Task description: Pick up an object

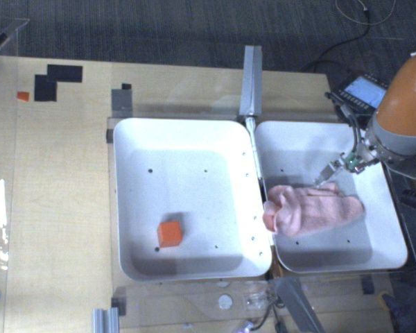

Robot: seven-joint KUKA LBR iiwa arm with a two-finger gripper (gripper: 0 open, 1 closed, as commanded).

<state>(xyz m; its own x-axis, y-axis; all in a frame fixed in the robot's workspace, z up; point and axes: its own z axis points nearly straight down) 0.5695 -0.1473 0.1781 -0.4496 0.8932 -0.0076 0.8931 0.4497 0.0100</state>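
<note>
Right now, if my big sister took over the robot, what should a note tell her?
Gripper: hanging low in the right bin, just above the top edge of the pink cloth; nothing seen between its fingers.
Things: pink cloth lies crumpled against the right bin's left wall. Orange block sits in the left bin, near the front.
Done: nothing lifted yet.
Left: grab one thing and raise it.

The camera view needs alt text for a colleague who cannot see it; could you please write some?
A pink cloth lies crumpled in the right bin, with the arm's gripper just above its upper edge. An orange block sits alone in the left bin.
</note>
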